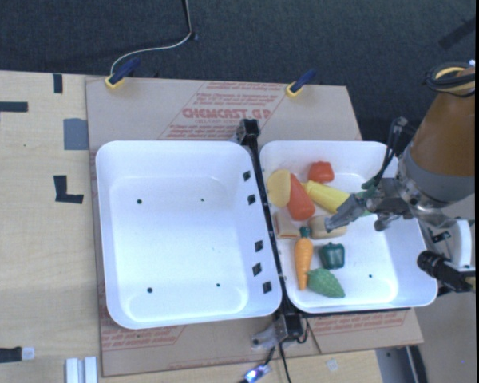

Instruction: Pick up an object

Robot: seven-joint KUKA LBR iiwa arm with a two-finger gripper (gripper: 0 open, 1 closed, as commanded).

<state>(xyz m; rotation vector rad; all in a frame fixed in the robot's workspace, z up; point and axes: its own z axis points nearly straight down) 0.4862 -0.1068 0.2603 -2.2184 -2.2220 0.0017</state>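
1. Both bins are plain white; the left bin [176, 238] carries a few small black dots on its floor, and the right bin [383, 282] has one.
2. In the right bin: a red pepper [321, 171], a yellow corn cob [327, 195], a pale yellow piece [279, 187], and a red-orange piece [301, 203].
3. Also there: an orange carrot [302, 262] with a green top, a dark green pepper [331, 255], and a bright green leafy piece [326, 283].
4. The arm [447, 146] is grey with an orange band.
5. The brown cardboard sheet [215, 110] bears red lettering.
6. Two clamps [121, 72] at the cardboard's far edge are blue and yellow.
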